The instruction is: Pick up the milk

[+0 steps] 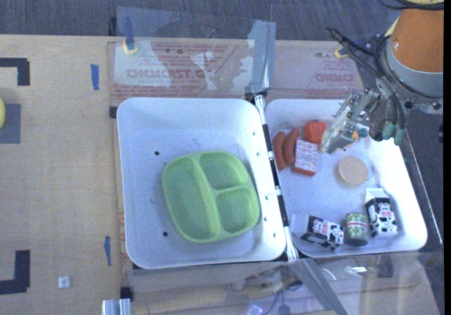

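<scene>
Two shallow white bins sit side by side on the bench (56,180). The left bin (141,130) carries a green divided plate (210,195). In the right bin (412,215), the gripper (343,136) hangs over the upper part, near two sausages (285,148) and a small red-and-white packet (306,157). A round tan disc (353,170) lies just below it. Along the lower edge — well apart from the gripper — lie one cow-patterned milk carton (320,230), a small green can (356,227) and a second milk carton (381,216).

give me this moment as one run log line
task: pick up milk | gripper: over right bin far side, above hot dogs | milk cartons: near edge, untouched | status: not grasped
</scene>
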